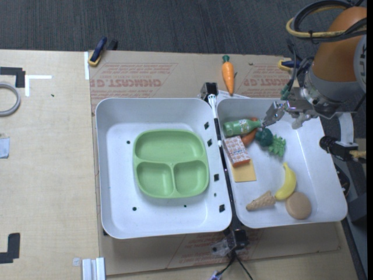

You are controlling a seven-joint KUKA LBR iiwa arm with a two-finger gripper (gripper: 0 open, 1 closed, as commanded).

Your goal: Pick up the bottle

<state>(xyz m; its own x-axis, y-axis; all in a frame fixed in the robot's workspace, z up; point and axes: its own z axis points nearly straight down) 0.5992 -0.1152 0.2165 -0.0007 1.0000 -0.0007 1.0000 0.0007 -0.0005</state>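
The small green plastic bottle with a white label and orange cap (241,125) lies on its side in the right-hand shallow white bin (317,156), near the bin's 11 o'clock corner, long axis roughly 9-to-3, cap end pointing toward 3. At the cap end it touches or overlaps an orange toy carrot (249,137); the red-and-white printed carton (236,150) sits just beside it at 6 o'clock, resting partly on a flat yellow cheese-like slice (244,171). A dark green toy broccoli (271,142) lies near the cap, toward 4 o'clock.

The two-finger metal gripper (273,115) hangs at the bottle's 3 o'clock, just past the cap, tips low — whether it touches the cap I cannot tell. Nothing is visibly between the fingers; open or closed I cannot tell either (too small, seen end-on).

Handling judgement:
- Looks light, a hollow toy — stiff enough not to crush under a moderate squeeze.
- Smooth, round body: likely slippery, and prone to roll or squirt out if pinched off-centre.
- Best hold: across the labelled mid-body, fingers at 12 and 6 of the barrel, square to the long axis. The cap end is narrower and crowded by the carrot.
- Carton on the 6 side leaves little finger room; a nudge there may shove both.

The left bin (111,156) holds a pale green three-compartment plate (171,163), well apart from the work.
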